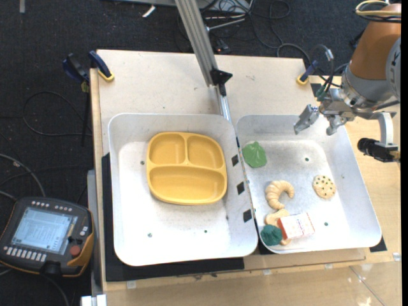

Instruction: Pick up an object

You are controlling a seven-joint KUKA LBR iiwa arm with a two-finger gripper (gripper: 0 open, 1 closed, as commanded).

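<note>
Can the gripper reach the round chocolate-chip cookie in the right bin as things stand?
Probably yes. The gripper hangs open over the right white bin, and the round chocolate-chip cookie lies alone on the floor, apart from the croissant.

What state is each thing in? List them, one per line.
Two-finger gripper: open, holding nothing, above the right white bin's far edge.
Yellow divided plastic tray: flat in the left white bin.
Green leafy toy: lying loose.
Tan croissant toy: lying loose.
Round chip cookie: lying flat.
Small red-and-white box: on its side.
</note>
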